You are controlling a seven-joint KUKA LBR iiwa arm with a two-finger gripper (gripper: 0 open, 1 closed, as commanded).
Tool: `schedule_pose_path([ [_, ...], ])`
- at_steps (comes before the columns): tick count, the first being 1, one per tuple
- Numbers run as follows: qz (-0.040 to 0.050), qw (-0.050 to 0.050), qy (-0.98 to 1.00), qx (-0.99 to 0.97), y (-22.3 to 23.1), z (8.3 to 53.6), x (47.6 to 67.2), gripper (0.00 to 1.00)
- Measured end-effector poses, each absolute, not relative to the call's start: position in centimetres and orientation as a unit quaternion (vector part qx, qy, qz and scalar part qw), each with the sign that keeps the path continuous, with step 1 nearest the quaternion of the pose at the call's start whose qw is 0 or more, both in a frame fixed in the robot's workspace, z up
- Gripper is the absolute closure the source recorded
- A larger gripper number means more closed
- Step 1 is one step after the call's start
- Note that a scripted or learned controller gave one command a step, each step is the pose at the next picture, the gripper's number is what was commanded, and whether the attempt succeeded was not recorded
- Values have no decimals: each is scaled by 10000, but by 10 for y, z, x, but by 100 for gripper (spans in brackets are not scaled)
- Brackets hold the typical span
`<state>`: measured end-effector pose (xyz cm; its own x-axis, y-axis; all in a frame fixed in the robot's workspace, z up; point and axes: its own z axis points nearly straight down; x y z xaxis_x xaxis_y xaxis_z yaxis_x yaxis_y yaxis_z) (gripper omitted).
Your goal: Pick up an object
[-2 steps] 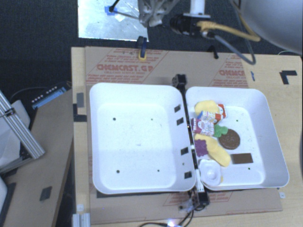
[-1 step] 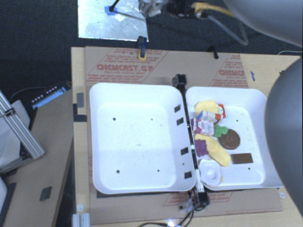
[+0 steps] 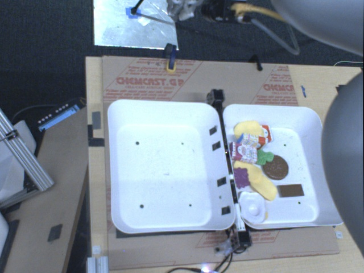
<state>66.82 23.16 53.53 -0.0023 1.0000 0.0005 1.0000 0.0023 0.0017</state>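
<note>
- Arm [image 3: 341,152]: large grey links enter from the right side of the camera view, blurred and close to the lens. One rounded grey link crosses the upper right corner; a second grey mass runs down the right edge.
- Wrist end sits at the top of the view, above and behind the bench.
- Gripper [image 3: 185,7]: a metallic, pale grey assembly at top centre, partly cropped by the upper edge.
- Fingers: pose not resolvable; the assembly is too blurred and cut off.
- Just right of the gripper: a dark wrist housing [image 3: 219,9] with a white cylindrical part above it.
- A yellowish cable and grey hose [image 3: 267,21] trail right from that housing toward the upper link.
</note>
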Motion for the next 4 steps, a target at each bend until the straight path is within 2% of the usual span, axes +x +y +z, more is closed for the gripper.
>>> schedule_pose_path([
  [1, -76, -42, 7073, 7068, 234, 367, 632, 100],
  [2, 95, 48, 7090, 7051, 234, 546, 657, 100],
  [3, 0, 14, 7049, 7093, 152, 535, 669, 100],
  [4, -64, -42, 7079, 7062, 179, 287, 666, 100],
])
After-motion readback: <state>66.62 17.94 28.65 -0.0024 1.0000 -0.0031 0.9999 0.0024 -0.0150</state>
